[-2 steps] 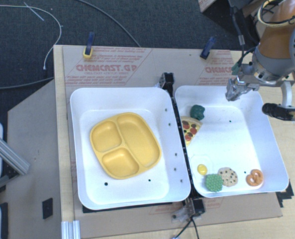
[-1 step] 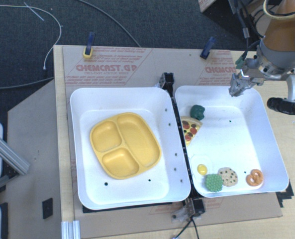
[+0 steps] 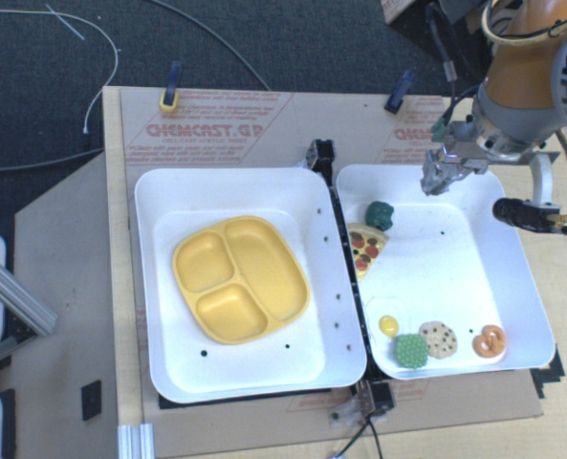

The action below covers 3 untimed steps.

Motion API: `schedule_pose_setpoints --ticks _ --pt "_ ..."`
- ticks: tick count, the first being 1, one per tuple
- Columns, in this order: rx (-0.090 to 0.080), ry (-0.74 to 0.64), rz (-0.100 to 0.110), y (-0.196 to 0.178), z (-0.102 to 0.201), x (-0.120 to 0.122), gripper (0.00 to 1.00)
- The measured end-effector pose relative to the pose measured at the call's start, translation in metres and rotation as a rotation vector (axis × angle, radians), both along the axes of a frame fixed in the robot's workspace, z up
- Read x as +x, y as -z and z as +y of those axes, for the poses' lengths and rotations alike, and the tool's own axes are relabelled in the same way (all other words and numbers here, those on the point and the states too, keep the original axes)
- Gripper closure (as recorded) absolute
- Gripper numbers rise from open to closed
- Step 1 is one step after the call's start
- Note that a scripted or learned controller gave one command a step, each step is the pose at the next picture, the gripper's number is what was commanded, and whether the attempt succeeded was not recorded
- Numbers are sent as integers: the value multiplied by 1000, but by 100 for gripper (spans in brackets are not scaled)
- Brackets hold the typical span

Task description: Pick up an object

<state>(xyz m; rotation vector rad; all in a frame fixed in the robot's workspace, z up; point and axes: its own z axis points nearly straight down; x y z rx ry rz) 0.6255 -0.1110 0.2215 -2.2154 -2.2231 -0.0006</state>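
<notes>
Gripper: the gripper (image 3: 438, 182) hangs over the far edge of the right bin (image 3: 512, 256), below the orange-banded wrist. Nothing is seen between its tips, and whether it is open or closed cannot be told from this slant.

Nearest thing: the dark green lump (image 3: 380, 214), near the far left corner of the right bin. It lies to the gripper's left and a little toward the camera, near but clearly apart from it.

Shape of the lump: roundish and compact, with no clear long axis and no end that points anywhere, so the approach angle probably matters little.

Pizza slice: the pizza slice (image 3: 365, 246) sits just beside the green lump on its near side, against the bin's left wall. Its long axis runs from the crust at the far side to the tip nearer the camera; the tip points toward the camera and slightly left.

Other things: a yellow ball (image 3: 388, 326), a green bumpy disc (image 3: 411, 350), a cookie (image 3: 439, 338) and a pretzel (image 3: 490, 341) lie along the near side of the right bin, well apart from the gripper.

Left bin: the left bin (image 3: 159, 208) holds a yellow divided plate (image 3: 240, 277).

Judgement: the coming move likely turns on a short shift left and toward the camera, then a descent; the closeness of the wall and the pizza slice could crowd the grasp.
</notes>
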Motion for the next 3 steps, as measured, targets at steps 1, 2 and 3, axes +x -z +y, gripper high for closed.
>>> schedule_pose_setpoints --ticks 1,2,3 --pt "1 -1 2 -3 58 -27 100" --pt "1 -3 1 -8 114 -42 100" --pt "0 -2 2 -1 167 -59 100"
